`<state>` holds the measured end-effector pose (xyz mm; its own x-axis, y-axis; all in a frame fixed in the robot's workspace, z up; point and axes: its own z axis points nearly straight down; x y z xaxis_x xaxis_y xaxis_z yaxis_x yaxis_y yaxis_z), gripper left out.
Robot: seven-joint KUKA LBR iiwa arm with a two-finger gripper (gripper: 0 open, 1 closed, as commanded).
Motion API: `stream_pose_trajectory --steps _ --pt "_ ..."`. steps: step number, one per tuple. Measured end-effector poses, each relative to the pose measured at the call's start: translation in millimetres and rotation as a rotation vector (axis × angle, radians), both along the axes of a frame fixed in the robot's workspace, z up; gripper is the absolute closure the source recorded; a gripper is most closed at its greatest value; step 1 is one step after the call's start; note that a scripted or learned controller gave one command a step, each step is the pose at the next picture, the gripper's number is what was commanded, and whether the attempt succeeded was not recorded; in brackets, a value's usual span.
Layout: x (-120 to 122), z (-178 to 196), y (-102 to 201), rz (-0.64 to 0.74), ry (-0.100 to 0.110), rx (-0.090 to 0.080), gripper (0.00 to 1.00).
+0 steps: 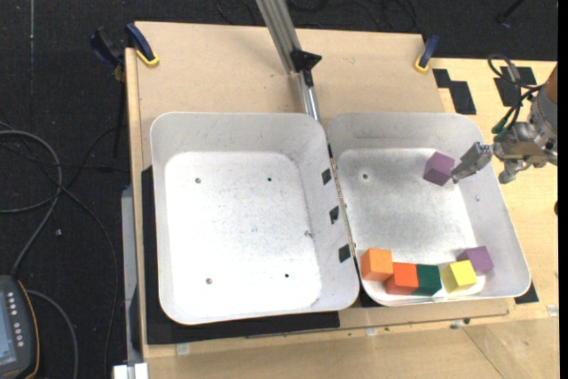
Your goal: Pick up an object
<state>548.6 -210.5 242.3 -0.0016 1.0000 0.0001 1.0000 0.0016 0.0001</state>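
A row of small blocks, orange (378,263), red (405,277), green (428,280), yellow (459,275), purple (479,259), lines the right white bin's (401,191) near edge. The pincer (465,165), grip state unclear, touches a purple cube (438,168) near its far-right corner.

My grey arm with its orange band (543,115) is cut off by the right edge behind my fingers (472,161). Far left of them, a dark handheld device (13,328) is clipped by the frame's corner.
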Motion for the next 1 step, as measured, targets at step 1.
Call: stream_pose_trajectory --steps 1 --pt "58.8 -149.0 -12.1 0.003 -0.002 0.002 0.0"
